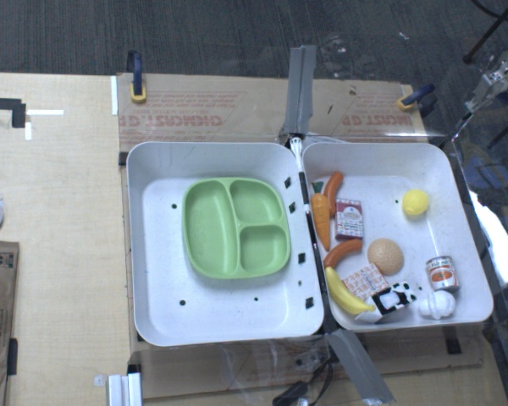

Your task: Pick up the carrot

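The carrot (322, 218) lies in the right bin (457, 189), hard against the wall it shares with the left bin (144, 227), stretched lengthwise along that wall. Take the carrot as the mark: a reddish sausage (333, 183) touches its upper end, a small red-and-white box (349, 219) stands just beside it on the side away from the wall, a second sausage (343, 251) lies just below its lower end, and a banana (345, 293) lies further down still. A brown egg (385, 256), a can (441, 273) and a yellow ball (416, 202) sit well apart from it. Across the wall the green divided plate (235, 227) rests in the left bin.

Of the pincer I cannot tell whether it stands open or closed. The pick seems not yet begun. To do it well, I reckon the descent should come straight down over the carrot's middle, one jaw slipping between carrot and wall, the other between carrot and box; the gaps look tight, so a miss may nudge the neighbours.
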Available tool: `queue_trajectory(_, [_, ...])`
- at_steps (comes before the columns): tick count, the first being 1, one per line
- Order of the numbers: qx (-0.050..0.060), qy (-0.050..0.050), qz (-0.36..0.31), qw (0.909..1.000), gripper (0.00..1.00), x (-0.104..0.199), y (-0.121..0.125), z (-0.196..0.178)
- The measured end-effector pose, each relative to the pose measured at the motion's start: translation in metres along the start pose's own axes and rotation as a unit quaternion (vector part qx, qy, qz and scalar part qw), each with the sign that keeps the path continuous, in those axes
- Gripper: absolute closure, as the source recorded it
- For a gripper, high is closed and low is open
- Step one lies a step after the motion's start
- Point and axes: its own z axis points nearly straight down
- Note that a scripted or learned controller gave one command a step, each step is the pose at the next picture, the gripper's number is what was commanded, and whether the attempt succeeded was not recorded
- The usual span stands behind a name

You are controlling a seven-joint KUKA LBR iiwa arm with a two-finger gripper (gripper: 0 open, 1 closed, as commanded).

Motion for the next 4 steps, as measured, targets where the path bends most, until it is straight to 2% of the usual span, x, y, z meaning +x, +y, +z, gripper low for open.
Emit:
queue_trajectory(1, [0.0, 0.0, -0.085, 0.9964, 1.0, 0.0, 0.0, 0.003])
queue_trajectory(2, [-0.001, 0.0, -0.215, 0.9765, 1.0, 0.0, 0.0, -0.004])
queue_trajectory(3, [-0.001, 0.0, -0.308, 0.9514, 1.0, 0.003, -0.006, -0.01])
queue_trajectory(4, [-0.002, 0.0, -0.452, 0.8919, 1.0, 0.003, -0.008, -0.007])
